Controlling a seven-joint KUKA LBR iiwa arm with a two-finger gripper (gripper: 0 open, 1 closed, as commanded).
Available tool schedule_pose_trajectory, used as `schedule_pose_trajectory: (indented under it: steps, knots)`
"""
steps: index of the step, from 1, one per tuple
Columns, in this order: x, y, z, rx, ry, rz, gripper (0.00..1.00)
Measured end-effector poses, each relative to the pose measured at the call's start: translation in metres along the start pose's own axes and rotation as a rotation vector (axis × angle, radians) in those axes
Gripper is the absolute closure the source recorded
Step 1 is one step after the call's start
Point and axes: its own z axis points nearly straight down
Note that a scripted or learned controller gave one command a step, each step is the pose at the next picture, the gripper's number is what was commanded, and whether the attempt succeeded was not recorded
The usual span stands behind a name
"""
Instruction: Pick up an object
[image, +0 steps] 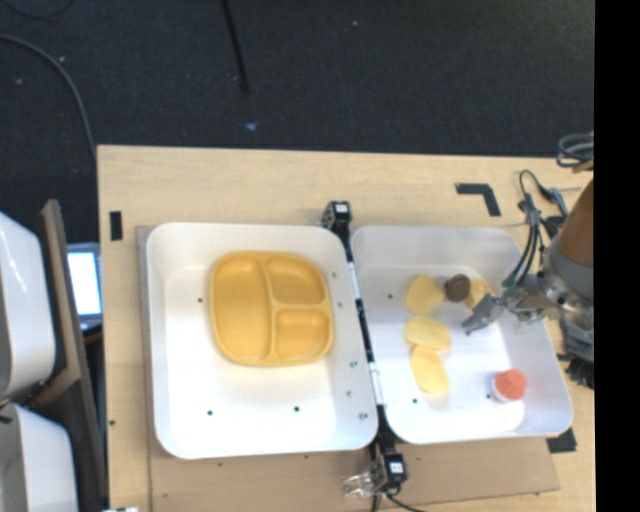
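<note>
The right bin (400, 420) holds three pale yellow pieces: one at the upper middle (423, 293), one in the centre (427, 332) and one below it (430, 371). A small brown ball (457, 287) lies beside the upper piece. A further yellow piece (480, 292) is partly covered by the arm. A red-orange object (510, 384) sits near the bin's lower right corner. My gripper (487, 311) hangs low over the right half of this bin, just right of the brown ball and the centre yellow piece. I see nothing held in it.
The left bin (180, 420) carries a yellow divided plate (270, 306) with three compartments. A black rail with clamps (358, 320) runs between the two bins. The arm's grey body and cables (560, 270) stand over the right bin's right rim.
</note>
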Motion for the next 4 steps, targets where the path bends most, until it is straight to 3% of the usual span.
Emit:
schedule_pose_trajectory:
  steps: [1,2,3,4]
  knots:
    - [-0.002,-0.006,0.061,0.000,0.000,0.000,0.00]
    - [-0.002,-0.006,0.074,-0.004,-0.002,0.000,0.00]
    - [-0.003,-0.005,0.062,-0.007,-0.002,0.001,1.00]
    - [0.001,-0.002,0.001,-0.011,-0.003,-0.001,1.00]
